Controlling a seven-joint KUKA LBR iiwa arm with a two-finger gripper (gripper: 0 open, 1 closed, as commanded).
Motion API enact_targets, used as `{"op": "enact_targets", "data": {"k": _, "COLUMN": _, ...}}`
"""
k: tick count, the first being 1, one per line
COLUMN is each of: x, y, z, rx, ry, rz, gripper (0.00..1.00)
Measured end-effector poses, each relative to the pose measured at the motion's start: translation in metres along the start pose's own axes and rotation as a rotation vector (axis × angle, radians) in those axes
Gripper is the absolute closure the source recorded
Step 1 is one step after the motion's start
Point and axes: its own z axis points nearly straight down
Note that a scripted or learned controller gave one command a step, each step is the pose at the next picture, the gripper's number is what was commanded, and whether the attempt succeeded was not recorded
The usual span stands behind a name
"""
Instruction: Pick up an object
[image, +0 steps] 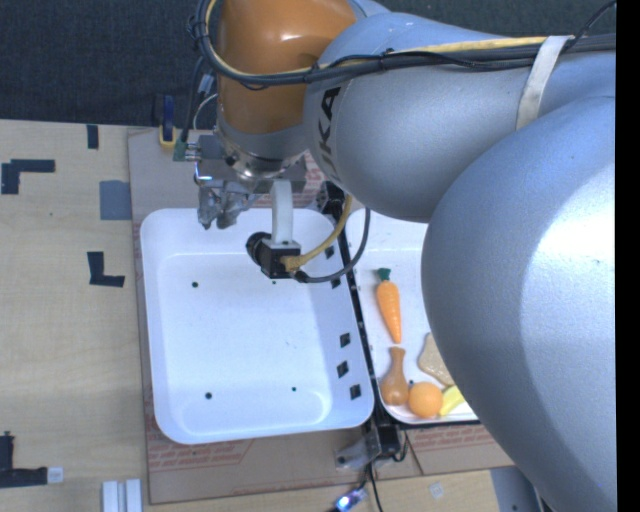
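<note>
My gripper (243, 228) hangs below the orange wrist band over the far end of the left white bin (152, 310), close to that bin's back wall. Nothing can be seen held in it. The right bin (402, 250) holds the objects: an orange carrot (389, 311) with a green top, a brown gourd-shaped piece (396, 380), an orange ball (425, 400), a yellow piece (453, 401) and a tan piece (434, 355). The arm's big grey body covers most of the right bin.
The left bin's floor shows a few small dark dots. A black divider strip (346, 330) with cables runs between the two bins. Cardboard (160, 170) lies under the bins on the wooden bench, which carries dark tape marks at the left.
</note>
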Motion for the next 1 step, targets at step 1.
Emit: {"op": "enact_targets", "data": {"k": 1, "x": 0.0000, "y": -0.0093, "z": -0.1050, "rx": -0.008, "ry": 0.002, "rz": 0.000, "gripper": 1.00}}
